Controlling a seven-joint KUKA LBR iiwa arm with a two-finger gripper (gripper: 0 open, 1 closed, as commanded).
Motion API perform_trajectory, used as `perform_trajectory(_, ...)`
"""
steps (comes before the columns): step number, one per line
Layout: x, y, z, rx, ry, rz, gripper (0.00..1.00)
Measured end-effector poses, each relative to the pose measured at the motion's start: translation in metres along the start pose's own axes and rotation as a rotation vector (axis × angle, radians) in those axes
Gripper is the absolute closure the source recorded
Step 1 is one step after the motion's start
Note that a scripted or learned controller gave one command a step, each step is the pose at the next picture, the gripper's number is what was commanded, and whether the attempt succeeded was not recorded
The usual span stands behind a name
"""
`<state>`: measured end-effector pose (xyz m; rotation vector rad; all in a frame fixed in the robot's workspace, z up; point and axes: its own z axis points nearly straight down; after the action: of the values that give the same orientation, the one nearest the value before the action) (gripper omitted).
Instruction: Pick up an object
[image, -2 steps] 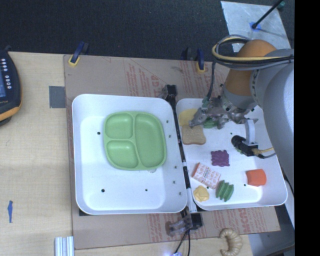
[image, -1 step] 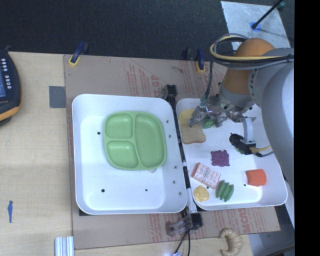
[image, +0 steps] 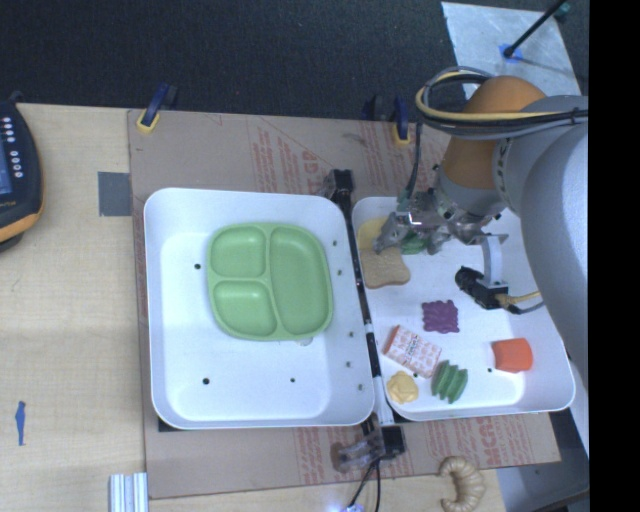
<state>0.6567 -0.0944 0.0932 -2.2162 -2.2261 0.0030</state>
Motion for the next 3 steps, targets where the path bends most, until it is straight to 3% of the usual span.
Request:
perform_trajectory(1,0.001,0.000,0.000,0.000,0.000,-0.001,0.00)
perform_trajectory(2,-0.048,-0.062,-0.001,-0.002,0.001,0.001,0.00)
perform_trajectory(3,-0.009,0.003,0.000,-0.004,0.001,-0.003,0.00)
